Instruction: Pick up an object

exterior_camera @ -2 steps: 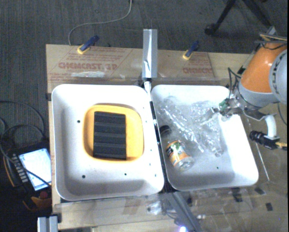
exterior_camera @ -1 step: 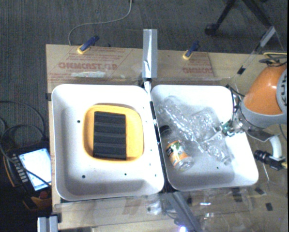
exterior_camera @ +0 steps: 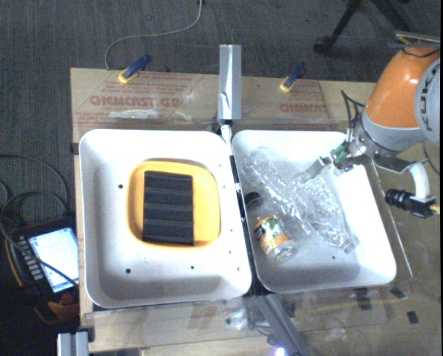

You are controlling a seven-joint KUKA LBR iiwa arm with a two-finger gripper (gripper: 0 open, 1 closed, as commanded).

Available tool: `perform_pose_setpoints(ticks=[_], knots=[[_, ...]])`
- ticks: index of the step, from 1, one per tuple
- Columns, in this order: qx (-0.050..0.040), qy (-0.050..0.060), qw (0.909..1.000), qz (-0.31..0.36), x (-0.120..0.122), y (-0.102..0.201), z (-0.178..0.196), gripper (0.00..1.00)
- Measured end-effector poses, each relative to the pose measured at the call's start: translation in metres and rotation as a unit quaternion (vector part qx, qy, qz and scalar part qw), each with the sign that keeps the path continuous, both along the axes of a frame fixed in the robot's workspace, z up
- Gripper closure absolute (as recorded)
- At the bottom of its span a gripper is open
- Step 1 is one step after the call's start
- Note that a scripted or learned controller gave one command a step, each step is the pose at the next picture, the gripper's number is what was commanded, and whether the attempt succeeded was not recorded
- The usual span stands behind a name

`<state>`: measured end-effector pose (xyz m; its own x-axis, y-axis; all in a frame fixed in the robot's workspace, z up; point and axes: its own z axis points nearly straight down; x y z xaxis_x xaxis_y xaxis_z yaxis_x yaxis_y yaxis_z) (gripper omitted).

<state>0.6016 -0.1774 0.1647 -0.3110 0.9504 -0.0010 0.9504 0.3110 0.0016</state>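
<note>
Clear crumpled plastic [exterior_camera: 299, 191] fills most of the right bin [exterior_camera: 369, 262], and that worries me most from where I sit: it is see-through and slippery, and a grasp aimed at it could close on a loose fold and come away with nothing. My arm [exterior_camera: 403, 99] reaches in from the right, its orange band above the bin's far right corner, and the end effector [exterior_camera: 338, 156] hovers at the upper right of that bin, just over the edge of the plastic; I cannot tell from this angle how it is set or whether it has hold of anything. A small can [exterior_camera: 273, 237] with an orange and green label lies on its side near the bin's front left, touching the plastic, with a small dark thing [exterior_camera: 251, 198] just beside the left wall. I judge the can the firmest target, but it is round and could roll away, and its closeness to the wall leaves little room on that side. Over in the left bin [exterior_camera: 102, 221] a black ribbed block [exterior_camera: 168, 207] sits on a yellow tray [exterior_camera: 137, 199], well apart from the arm. On the table two blue clamps [exterior_camera: 134, 68] hold down the far edge, clear of any reach.
</note>
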Motion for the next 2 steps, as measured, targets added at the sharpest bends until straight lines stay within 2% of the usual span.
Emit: perform_pose_setpoints(ticks=[1,2], knots=[[0.0002,-0.002,0.9984,0.057,-0.022,-0.040,-0.068,0.00],[-0.0058,-0.008,0.9900,0.141,-0.037,-0.001,-0.071,0.00]])
